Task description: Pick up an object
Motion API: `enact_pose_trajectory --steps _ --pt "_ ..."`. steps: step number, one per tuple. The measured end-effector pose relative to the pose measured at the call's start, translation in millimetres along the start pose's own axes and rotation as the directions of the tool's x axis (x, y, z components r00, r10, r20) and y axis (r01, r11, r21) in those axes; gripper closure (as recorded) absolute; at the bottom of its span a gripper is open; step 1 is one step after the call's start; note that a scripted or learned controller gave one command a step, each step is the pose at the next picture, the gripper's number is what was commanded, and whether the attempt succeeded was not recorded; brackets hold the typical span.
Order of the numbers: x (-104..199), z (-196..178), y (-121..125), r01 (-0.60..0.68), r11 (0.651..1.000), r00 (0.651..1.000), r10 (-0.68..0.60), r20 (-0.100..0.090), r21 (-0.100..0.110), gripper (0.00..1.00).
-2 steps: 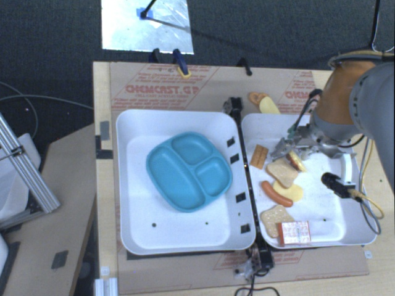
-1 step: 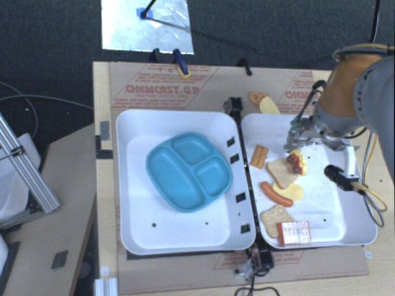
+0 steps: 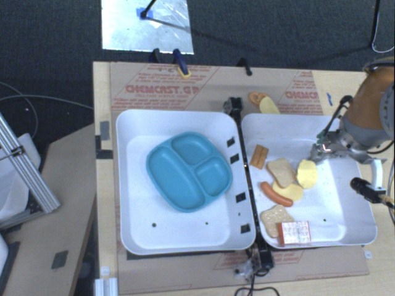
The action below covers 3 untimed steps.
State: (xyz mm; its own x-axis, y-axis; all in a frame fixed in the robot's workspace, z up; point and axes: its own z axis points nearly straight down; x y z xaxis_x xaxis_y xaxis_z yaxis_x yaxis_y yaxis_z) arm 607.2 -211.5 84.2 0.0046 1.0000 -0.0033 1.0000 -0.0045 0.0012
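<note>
While the arm (image 3: 375, 106) leans in from three o'clock, its gripper (image 3: 325, 144) sits low over the right bin (image 3: 355, 227), toward that bin's one o'clock part, and whether it is apart or together cannot be told from this slant. Nothing shows gripped in it.

Toy food lies clustered in the bin's middle and nine o'clock side. A yellow lemon-like piece (image 3: 307, 174) lies nearest, just at seven o'clock of the gripper and apart from it. At nine o'clock of that piece is a slice of bread (image 3: 281, 171), touching or nearly so. Below them a sausage (image 3: 276, 194) lies against a flat yellow piece (image 3: 290, 193). A cracker (image 3: 259, 156) lies near the bin's nine o'clock wall, a second bread-like piece (image 3: 273, 216) toward six o'clock, with a red-and-white packet (image 3: 294, 232) beside it at the front wall.

The left bin (image 3: 139, 227) bears a blue tray (image 3: 188, 171) with three compartments. Two more toys (image 3: 264, 102) lie on the cardboard at twelve o'clock, outside the bins.

By my reading, the step in hand is the approach: choosing a target and getting above it. The lemon-like piece looks the likeliest pick. The next move calls for shifting toward seven o'clock, centring over it, then descending without nudging the bread alongside.
</note>
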Motion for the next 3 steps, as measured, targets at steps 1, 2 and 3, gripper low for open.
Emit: enact_pose_trajectory --steps 1,2,3 --pt "4.6 -12.5 3.3 0.007 1.0 1.0 -0.007 -0.001 -0.006 1.0" --pt "4.6 -12.0 3.1 0.007 1.0 1.0 -0.007 -0.001 -0.006 0.0" --pt "42.0 0.6 -43.3 0.006 1.0 1.0 -0.006 -0.006 0.004 0.0"
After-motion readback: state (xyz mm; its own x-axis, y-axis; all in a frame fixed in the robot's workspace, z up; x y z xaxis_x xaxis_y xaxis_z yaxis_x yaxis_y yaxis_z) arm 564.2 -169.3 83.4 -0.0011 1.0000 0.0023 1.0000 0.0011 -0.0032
